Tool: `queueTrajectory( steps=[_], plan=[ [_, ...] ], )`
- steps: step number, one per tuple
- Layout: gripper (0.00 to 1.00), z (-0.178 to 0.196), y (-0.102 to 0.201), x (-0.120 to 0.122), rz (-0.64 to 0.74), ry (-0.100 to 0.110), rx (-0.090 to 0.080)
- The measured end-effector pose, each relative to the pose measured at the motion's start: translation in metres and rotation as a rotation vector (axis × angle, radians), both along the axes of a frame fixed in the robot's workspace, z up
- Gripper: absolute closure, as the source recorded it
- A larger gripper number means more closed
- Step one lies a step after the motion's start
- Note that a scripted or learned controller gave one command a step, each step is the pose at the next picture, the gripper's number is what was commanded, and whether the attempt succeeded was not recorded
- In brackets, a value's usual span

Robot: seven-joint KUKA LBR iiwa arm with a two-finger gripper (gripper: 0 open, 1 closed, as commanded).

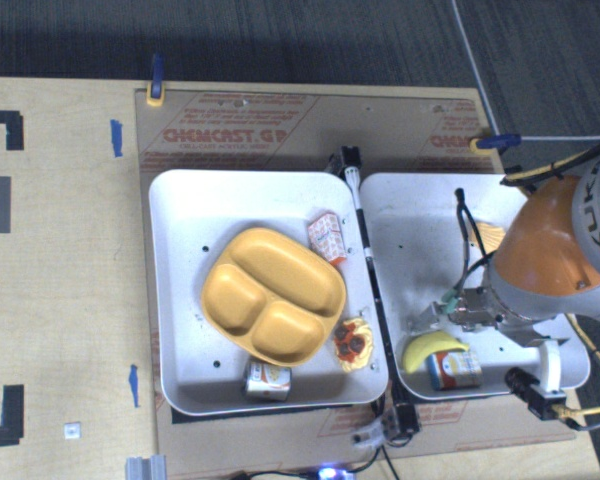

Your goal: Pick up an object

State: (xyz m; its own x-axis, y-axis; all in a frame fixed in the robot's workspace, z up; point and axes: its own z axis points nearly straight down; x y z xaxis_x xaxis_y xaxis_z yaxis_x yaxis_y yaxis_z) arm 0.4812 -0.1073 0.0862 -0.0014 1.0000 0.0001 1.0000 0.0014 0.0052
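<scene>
On the bench (60,268) the left bin (180,268) holds four things: one yellow three-part tray (272,294) lying diagonally, one small red-and-white packet (327,236) at its upper right, one small carton (267,380) at its lower edge, and one round red-patterned piece (353,343) at its lower right. The right bin (410,228) holds two: one banana (432,348), long axis nearly left-right, curving down to the left, touching one small can (453,370) just below it. The hand (460,308) hangs just above the banana; whether it grips anything, I cannot tell.
</scene>
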Motion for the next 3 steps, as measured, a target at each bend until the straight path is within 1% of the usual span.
queueTrajectory(
  steps=[1,2,3],
  plan=[
    [0.0,0.0,0.014,0.0,-0.002,-0.001,-0.002],
    [1.0,0.011,0.014,0.002,-0.002,-0.006,-0.003],
    [0.0,0.011,0.014,0.002,-0.002,-0.006,-0.003]
  ],
)
